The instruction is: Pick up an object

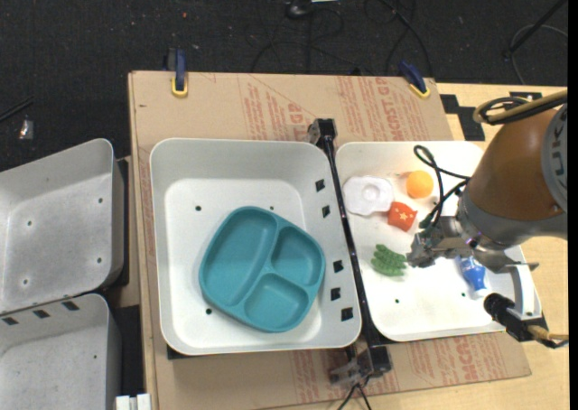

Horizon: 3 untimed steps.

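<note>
1. The grey arm with the orange band comes in from the right of the frame. Its dark two-finger gripper hangs low over the right white plastic bin, just beside the small bumpy green toy.

2. The gripper is dark and small here, so it is hard to tell if it is open or closed. Nothing can be seen held in it.

3. The green toy looks like the nearest thing to pick. It lies in the lower middle of the right bin, a bit left of the gripper. The gripper may come down beside the toy and only push it away.

4. The small red block and the round white lid sit close above the toy. A bump could slide the toy into them.

5. The little orange ball could roll if touched.

6. The blue toy sits right under the arm and could get knocked.

7. The teal plastic tray with three parts lies in the left white bin, well apart from all this.
</note>
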{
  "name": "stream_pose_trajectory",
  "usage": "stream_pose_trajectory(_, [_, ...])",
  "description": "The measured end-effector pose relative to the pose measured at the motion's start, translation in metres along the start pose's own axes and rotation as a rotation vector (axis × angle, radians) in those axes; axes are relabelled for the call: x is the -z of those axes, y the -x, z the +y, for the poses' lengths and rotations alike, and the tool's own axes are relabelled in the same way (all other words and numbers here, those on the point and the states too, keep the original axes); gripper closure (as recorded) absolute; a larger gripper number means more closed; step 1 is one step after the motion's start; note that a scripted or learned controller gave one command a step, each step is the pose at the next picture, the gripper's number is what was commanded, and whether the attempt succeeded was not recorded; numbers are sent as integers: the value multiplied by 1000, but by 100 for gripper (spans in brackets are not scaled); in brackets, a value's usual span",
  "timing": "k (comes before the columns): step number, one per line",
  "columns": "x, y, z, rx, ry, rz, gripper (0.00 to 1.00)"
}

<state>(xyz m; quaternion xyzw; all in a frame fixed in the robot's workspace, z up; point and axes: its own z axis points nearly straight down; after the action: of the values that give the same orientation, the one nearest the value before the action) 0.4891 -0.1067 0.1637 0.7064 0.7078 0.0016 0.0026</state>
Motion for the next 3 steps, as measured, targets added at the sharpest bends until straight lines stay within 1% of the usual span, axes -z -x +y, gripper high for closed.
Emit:
stream_pose_trajectory(1, [46,7,-3,0,-2,0,100])
stream_pose_trajectory(2, [78,7,-1,0,-2,0,100])
stream_pose_trajectory(3, [66,-39,23,6,-5,2,100])
